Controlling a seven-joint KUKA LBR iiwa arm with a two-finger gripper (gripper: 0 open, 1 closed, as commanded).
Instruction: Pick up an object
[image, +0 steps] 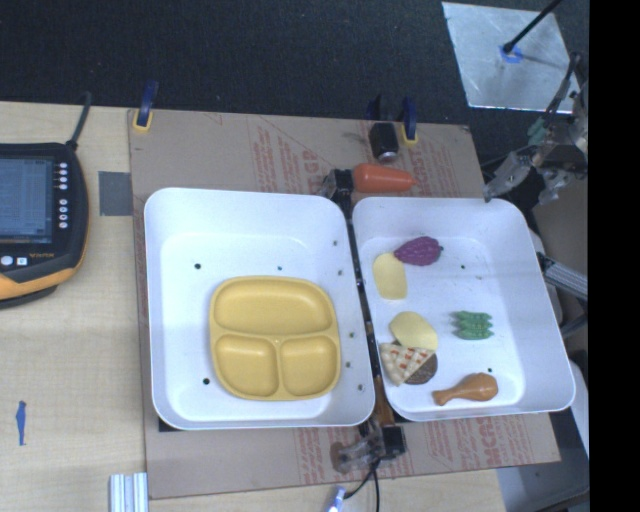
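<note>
Gripper (520, 170) sits at the upper right of the frame, a blurred grey metal shape just beyond the top right corner of the right bin (520, 235), above the bench rather than over the toys. Whether it is set wide or narrow cannot be told from this angle, and nothing can be seen held in it.

All the loose toys lie in the right bin. A purple bunch of grapes (418, 250) is near the top middle, with a pale yellow piece (390, 276) just below and to its left, close to the bin's left wall. Lower down, a rounder yellow lump (413, 330) touches a waffle wedge (403, 362) along its lower edge. Green pea pods (472, 324) lie apart to the right of the lump. A brown drumstick (466, 390) lies near the bottom wall.

The left bin (175, 250) holds a yellow divided plate (272, 337), lying flat in its lower middle. An orange carrot (382, 179) rests outside the bins, just above where they meet, on the cardboard sheet (250, 145). A black and orange control tablet (35, 220) lies at the far left.
</note>
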